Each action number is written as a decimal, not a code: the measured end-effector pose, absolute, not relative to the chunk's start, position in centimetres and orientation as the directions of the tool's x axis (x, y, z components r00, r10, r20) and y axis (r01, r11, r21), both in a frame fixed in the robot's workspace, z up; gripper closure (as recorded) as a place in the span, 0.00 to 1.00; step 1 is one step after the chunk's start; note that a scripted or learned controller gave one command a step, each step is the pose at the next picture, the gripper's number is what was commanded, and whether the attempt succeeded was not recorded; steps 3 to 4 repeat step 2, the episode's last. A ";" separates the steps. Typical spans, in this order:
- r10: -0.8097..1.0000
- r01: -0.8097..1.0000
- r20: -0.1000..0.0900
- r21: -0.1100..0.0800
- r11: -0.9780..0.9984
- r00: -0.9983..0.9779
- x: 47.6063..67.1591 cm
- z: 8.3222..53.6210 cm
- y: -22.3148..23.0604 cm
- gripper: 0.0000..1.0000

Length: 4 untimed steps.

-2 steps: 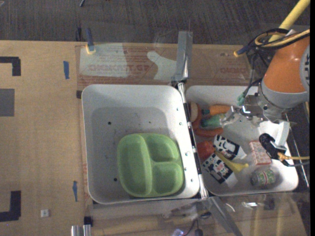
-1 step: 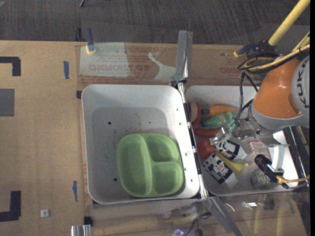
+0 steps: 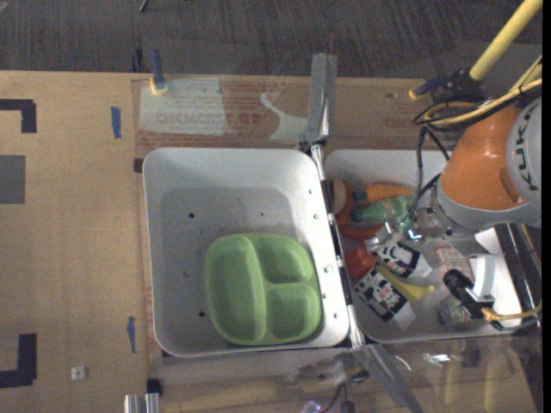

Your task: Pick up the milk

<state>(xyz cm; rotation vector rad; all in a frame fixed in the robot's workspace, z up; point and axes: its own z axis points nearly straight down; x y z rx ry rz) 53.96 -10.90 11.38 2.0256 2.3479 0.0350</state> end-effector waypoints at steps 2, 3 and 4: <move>0.991 0.991 0.001 -0.005 0.135 -0.135 48.0 18.1 -5.3 1.00; 0.991 0.991 0.001 -0.005 0.135 -0.135 48.0 18.1 -5.3 1.00; 0.991 0.991 0.001 -0.005 0.135 -0.135 48.0 18.1 -5.3 1.00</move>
